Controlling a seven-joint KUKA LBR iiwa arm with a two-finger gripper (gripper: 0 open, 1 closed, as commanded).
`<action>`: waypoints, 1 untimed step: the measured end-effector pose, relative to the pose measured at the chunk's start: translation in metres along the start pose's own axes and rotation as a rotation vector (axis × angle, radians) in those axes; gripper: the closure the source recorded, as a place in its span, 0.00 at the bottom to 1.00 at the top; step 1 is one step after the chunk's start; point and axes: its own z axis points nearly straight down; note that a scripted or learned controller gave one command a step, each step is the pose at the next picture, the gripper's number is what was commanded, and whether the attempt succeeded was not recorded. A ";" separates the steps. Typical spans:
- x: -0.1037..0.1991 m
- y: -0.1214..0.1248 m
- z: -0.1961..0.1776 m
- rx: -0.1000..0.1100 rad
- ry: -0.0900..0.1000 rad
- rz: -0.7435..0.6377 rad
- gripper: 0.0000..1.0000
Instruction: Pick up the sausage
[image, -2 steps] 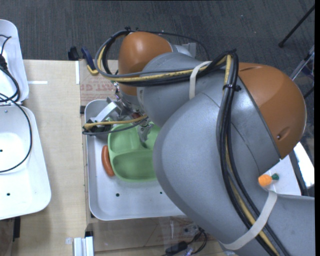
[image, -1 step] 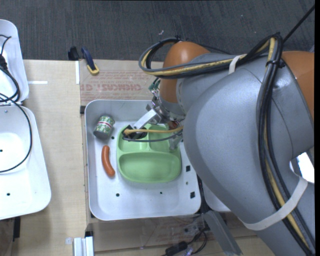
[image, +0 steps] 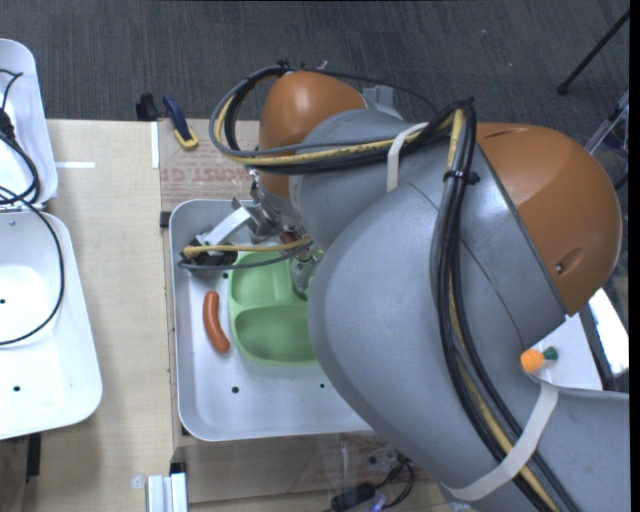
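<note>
The sausage (image: 214, 320) is orange-red and lies lengthwise on the floor of the right bin (image: 240, 405), near its left wall. It rests just left of a green divided dish (image: 262, 325) without any visible contact with the gripper. My gripper (image: 300, 276) hangs over the upper part of the green dish, to the right of and a little above the sausage. The bulky grey arm covers most of it.
The arm hides the right half of the right bin. The left bin (image: 45, 400) holds a looping black cable (image: 40, 300). A blue-handled tool (image: 180, 120) lies on the bench beyond the right bin.
</note>
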 end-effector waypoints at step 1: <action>0.000 0.000 0.000 0.000 0.000 0.000 0.00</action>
